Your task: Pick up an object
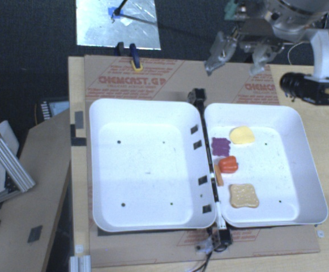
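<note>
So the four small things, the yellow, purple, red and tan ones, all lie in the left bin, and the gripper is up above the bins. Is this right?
Not quite. The camera view shows the yellow piece, purple piece, red piece and tan piece all in the right bin, not the left bin. The gripper is indeed up above the bins.

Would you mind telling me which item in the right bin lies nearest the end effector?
The yellow piece, farthest back in the bin; the purple, red and toast pieces lie nearer the camera.

I'm looking down at a robotics lab bench: two white bins (144,109) clamped on a cardboard sheet (131,78), aluminium framing (5,160) at left, loose cabling (209,251), and dark carpet behind.
</note>
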`<state>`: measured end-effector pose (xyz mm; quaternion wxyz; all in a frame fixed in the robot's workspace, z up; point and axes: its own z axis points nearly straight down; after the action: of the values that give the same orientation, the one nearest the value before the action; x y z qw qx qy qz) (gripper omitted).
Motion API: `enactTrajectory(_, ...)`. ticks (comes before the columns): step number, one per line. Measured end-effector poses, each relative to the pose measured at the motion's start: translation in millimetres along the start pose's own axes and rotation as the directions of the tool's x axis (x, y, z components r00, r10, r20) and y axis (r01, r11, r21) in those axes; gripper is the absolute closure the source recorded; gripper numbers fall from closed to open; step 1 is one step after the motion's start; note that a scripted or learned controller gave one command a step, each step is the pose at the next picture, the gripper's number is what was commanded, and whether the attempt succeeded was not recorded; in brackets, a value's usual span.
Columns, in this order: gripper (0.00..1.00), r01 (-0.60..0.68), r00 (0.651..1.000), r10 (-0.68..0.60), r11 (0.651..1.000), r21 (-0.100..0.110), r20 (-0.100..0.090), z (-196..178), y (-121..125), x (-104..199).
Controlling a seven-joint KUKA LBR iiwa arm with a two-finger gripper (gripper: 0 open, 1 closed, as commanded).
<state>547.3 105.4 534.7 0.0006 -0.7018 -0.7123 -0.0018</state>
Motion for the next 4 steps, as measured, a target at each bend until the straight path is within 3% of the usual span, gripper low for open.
enactTrajectory(1,1.00,-0.008,1.000,0.008,1.000,-0.004,0.002,-11.8,1.4,-6.2)
enactTrajectory(2,1.00,-0.005,1.000,0.005,1.000,0.002,0.001,-0.3,-63.1,35.6)
enactTrajectory(3,1.00,-0.004,1.000,0.004,1.000,0.001,0.000,0.3,-60.2,102.9)
enactTrajectory(4,1.00,-0.007,1.000,0.007,1.000,0.014,0.008,135.8,-60.5,130.7)
